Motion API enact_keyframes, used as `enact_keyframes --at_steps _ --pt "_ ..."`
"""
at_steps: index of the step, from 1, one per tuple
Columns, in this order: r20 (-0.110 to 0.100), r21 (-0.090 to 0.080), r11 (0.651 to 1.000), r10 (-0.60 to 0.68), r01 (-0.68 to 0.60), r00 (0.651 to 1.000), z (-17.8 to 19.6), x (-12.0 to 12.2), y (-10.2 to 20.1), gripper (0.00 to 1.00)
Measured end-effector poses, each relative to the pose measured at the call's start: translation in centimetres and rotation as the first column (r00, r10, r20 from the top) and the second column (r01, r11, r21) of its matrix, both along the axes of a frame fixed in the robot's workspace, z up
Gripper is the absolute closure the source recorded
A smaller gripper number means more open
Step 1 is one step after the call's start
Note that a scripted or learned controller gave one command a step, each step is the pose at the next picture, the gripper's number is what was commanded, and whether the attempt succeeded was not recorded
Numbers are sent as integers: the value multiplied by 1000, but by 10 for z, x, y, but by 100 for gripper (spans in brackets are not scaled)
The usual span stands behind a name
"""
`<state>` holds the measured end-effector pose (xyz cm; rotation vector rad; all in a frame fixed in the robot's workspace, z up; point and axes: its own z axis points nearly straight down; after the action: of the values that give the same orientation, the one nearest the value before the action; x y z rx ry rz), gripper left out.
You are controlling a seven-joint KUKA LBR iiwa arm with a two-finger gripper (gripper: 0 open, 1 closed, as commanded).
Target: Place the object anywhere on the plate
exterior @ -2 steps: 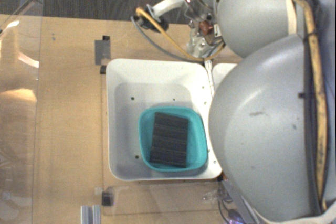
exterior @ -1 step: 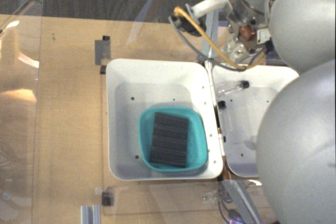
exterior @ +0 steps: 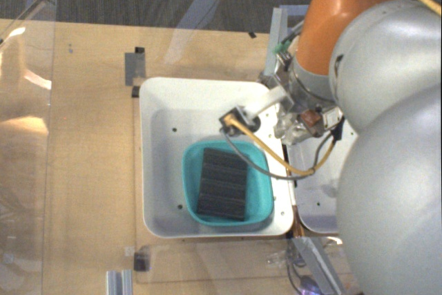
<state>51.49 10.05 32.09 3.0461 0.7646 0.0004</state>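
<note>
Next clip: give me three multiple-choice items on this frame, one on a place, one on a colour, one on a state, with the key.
1. Where is the dark ridged block?
A. on the plate
B. on the wooden bench
C. on the bare bin floor

2. What colour is the plate?
A. red
B. turquoise
C. yellow

3. How does the block lie?
A. flat
B. standing on end
C. propped on the bin's wall

Key:
1 A, the block sits inside the plate's rim, in the left white bin.
2 B, the rim around the block is turquoise.
3 A, its whole ridged top faces the camera.
</note>
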Motion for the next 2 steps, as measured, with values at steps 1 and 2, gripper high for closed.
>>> enact_keyframes --at_steps 1,2 --pt "1 1 1000 -1 1 1000 0 0 0 0" --pt "18 2 995 -103 103 994 116 -25 -22 0"
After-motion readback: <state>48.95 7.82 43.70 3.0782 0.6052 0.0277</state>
